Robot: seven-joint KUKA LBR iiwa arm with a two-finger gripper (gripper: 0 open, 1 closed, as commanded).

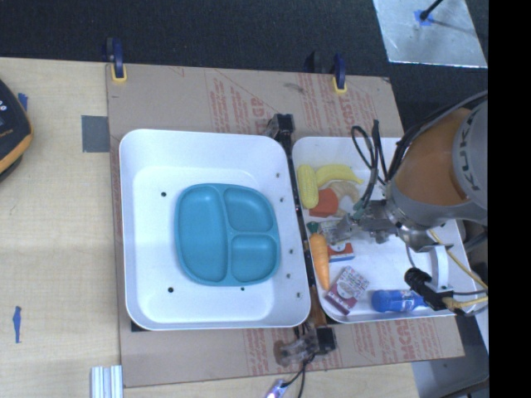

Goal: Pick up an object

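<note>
The gripper (347, 232) is being held low in the right bin (377, 312). The orange carrot (319, 260) is being left just left of it, lying lengthwise toward the camera.

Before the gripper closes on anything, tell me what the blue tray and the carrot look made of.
Blue tray: likely moulded plastic, matte, with an even colour and soft rounded compartment edges. Carrot: probably toy plastic or rubber; uniform orange, smooth, though too small to be sure.
</note>
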